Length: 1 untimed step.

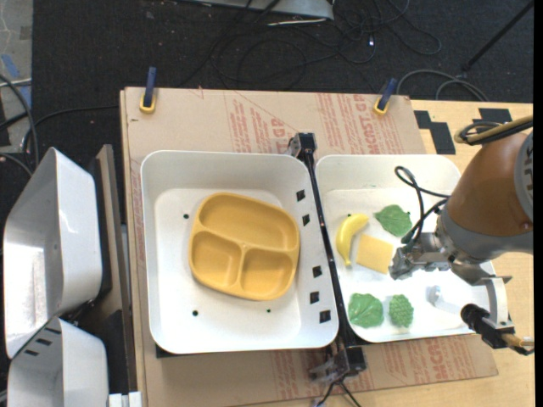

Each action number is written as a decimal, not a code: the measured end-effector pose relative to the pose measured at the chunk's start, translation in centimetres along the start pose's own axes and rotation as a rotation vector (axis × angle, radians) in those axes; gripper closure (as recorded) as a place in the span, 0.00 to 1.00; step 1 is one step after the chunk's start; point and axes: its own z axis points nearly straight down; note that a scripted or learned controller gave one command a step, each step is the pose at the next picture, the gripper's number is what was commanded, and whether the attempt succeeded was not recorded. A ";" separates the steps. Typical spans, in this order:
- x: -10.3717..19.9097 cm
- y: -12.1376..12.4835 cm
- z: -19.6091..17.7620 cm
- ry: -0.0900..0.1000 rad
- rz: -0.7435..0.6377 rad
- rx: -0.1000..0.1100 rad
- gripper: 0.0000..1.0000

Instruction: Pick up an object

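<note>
along the near edge of the right bin (399, 333) lay two green leafy pieces, one flat and broad (366, 309), the other knobbly like a small broccoli (400, 310), both matte and soft-looking. just beyond them the end effector (402, 264) hung low over the bin floor, its dark tip touching or nearly touching the right edge of a yellow wedge (373, 253); whether it was released or clenched could not be told. the wedge, a smooth blocky slab like cheese, lay directly to the left of the tip, so any grasp seemed to turn on a short shift that way. a curved, glossy banana (349, 234) sat just beside the wedge, long axis running near to far. farther back lay a crinkled green leaf (394, 220). in the left bin (161, 227) rested a yellow compartment plate (244, 246) of smooth plastic, on the tabletop (254, 117).
</note>
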 end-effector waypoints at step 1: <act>1.0 0.5 -5.1 0.000 -0.008 -0.002 1.00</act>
